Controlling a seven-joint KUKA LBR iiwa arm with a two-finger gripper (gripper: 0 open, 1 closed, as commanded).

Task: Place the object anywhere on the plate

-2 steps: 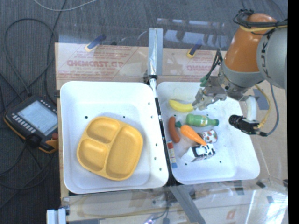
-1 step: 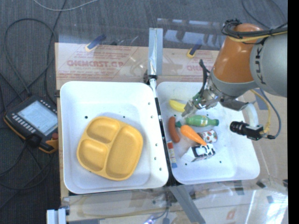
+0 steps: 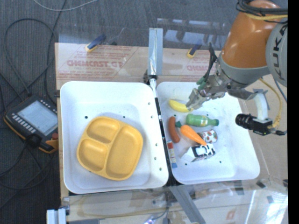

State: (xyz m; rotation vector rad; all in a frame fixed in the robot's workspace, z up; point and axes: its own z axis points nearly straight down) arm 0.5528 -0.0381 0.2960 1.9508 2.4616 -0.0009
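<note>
Over the right bin (image 3: 243,164) the pincer (image 3: 192,104) hangs low, its tip at the right end of a yellow banana (image 3: 177,106); whether its fingers are spread or pressed together, I cannot tell. Just below the pincer lies a green bottle (image 3: 201,121), and below that an orange carrot (image 3: 192,134), with a sausage (image 3: 174,129) to their left. Far to the pincer's left, the yellow plate (image 3: 110,147) sits in the left bin (image 3: 79,94).

Pendant (image 3: 32,122): on floor, 9 o'clock of left bin (image 3: 70,171).
Clamps (image 3: 96,42): blue-yellow, desk's (image 3: 93,64) 12 o'clock edge.
Cable (image 3: 28,36): black, floor.
</note>
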